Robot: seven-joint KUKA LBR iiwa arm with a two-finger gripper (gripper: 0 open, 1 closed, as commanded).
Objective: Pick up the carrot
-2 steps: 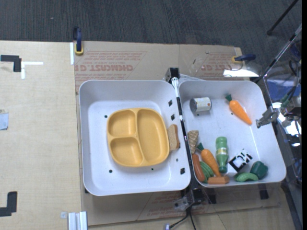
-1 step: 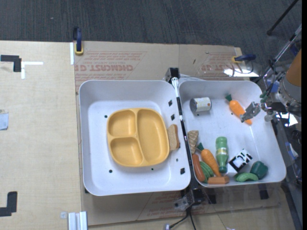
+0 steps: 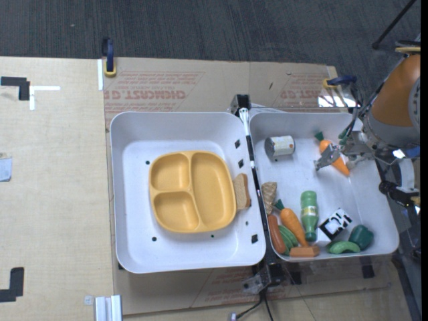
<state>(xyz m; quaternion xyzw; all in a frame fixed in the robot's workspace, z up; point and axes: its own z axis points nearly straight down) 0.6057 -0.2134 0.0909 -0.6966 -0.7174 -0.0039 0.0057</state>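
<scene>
So the gripper (image 3: 329, 158) was over the upper right part of the right bin (image 3: 374, 199), and a small orange carrot (image 3: 340, 163) with a green top sat right at its fingertips, touching them as far as I could see. Whether the fingers were actually clamped on it or just resting beside it, I honestly couldn't tell, too small and blurry there. Counting stuff: two white bins, the left bin (image 3: 127, 199) with one yellow divided plate (image 3: 190, 191) and one slice of bread (image 3: 241, 191) leaning at the plate's right edge. In the right bin there was one silver can (image 3: 280, 146) lying on its side, one green bottle (image 3: 308, 215), a second bigger carrot (image 3: 291, 221) down in the pile by the lower left corner, one black-and-white tag cube (image 3: 336, 223), one green pepper (image 3: 361, 234) and one green pickle-looking thing (image 3: 343, 247)
</scene>
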